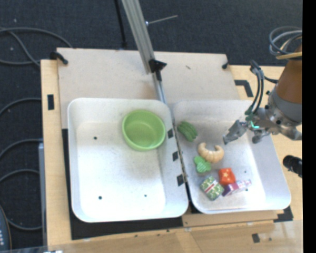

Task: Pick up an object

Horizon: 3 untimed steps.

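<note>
Toys crowd right bin's front edge; fingers hover above.

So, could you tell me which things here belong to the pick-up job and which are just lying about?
Job:
gripper over the right bin
beige ring
green pieces
orange block
patterned block

Lying about:
green bowl in the left bin
cables

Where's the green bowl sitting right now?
The round green plastic bowl sits in the left white bin, near its upper right corner, just across the divide from the small green oblong toy in the right white bin.
</note>
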### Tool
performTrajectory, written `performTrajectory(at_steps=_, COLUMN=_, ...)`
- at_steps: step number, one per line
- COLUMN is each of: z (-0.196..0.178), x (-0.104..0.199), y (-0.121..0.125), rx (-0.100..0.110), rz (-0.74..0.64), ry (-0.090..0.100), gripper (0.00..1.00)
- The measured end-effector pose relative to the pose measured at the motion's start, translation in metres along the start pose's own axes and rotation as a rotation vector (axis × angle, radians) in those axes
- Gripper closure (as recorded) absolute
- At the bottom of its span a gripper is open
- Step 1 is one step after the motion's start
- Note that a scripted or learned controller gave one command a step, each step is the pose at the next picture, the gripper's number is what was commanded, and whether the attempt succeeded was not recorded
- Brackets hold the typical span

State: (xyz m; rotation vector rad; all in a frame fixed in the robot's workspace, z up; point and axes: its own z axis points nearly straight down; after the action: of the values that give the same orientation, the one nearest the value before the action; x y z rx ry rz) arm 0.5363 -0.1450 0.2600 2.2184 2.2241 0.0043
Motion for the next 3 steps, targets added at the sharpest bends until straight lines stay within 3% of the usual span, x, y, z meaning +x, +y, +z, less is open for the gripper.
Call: performTrajectory(at_steps=3, z=0.155, x=-0.007, y=-0.004, rx=0.003, rz=0.005, ry=-0.005, gripper=0.0)
